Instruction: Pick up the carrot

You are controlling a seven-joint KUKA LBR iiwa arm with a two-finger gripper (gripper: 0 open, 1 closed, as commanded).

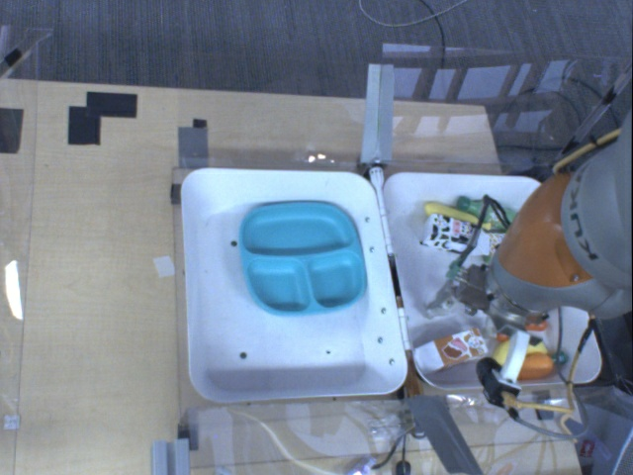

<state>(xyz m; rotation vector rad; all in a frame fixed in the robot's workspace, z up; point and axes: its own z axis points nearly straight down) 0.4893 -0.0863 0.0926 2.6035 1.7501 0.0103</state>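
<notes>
The carrot (pixel 537 365) shows as a short orange piece at the front right of the right bin (pixel 406 265), partly hidden under the robot's wrist. My gripper (pixel 450 295) hangs low over the middle of that bin, to the left of the carrot and apart from it. It points toward the bin's left wall. Nothing shows in its grasp.
A white and orange packet (pixel 461 346) lies just below the gripper. A black-and-white patterned item (pixel 447 232) and a yellow and green item (pixel 465 209) lie at the back of the right bin. The left bin (pixel 213 295) holds a blue divided tray (pixel 302 255).
</notes>
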